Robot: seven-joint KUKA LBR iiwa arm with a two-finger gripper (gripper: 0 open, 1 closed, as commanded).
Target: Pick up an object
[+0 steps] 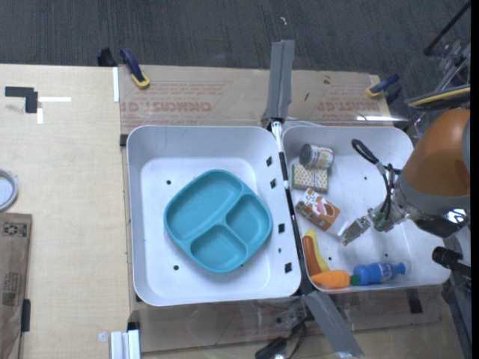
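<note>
Camera view showed the gripper (pixel 358 229) hovering empty, jaw state untellable; next, it needed lowering onto the blue bottle (pixel 378 273) just below.

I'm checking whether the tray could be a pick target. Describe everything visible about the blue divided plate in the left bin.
The blue divided plate is a teal, smooth, plastic-looking tray with rounded corners and a raised rim. Ridges split it into three compartments: one large along its upper left, two smaller toward the lower right. All three look bare. It lies flat, right side up, turned at a slant, near the middle of the left bin, resting on the floor clear of the walls. Nothing else touches it; the gripper is over the right bin.
</note>
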